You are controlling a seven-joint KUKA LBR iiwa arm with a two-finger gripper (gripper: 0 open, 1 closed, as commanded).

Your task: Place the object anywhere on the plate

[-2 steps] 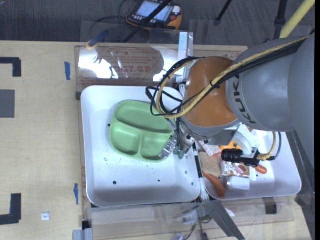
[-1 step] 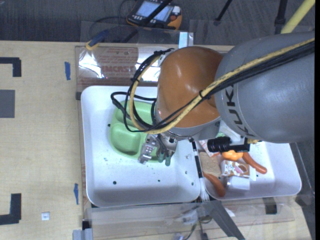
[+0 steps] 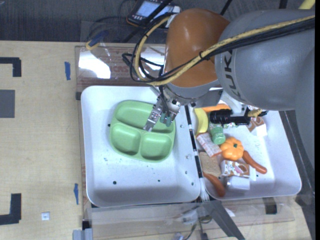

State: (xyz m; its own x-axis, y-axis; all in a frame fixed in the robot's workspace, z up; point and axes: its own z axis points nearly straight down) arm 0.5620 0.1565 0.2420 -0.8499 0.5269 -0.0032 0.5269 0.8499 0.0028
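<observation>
Over the left bin (image 3: 100, 184), the gripper (image 3: 161, 116) hung above the green plate (image 3: 140, 134), at its upper right compartment. Whether the claw was parted, or had hold of anything, could not be told. The likely objects lay in the right bin (image 3: 280, 174): an orange pumpkin (image 3: 232, 149), a banana (image 3: 201, 120), small packets. They looked light and stiff, best pinched across the middle. The plate's 3 compartments offered open room; raised rims divided them.
</observation>
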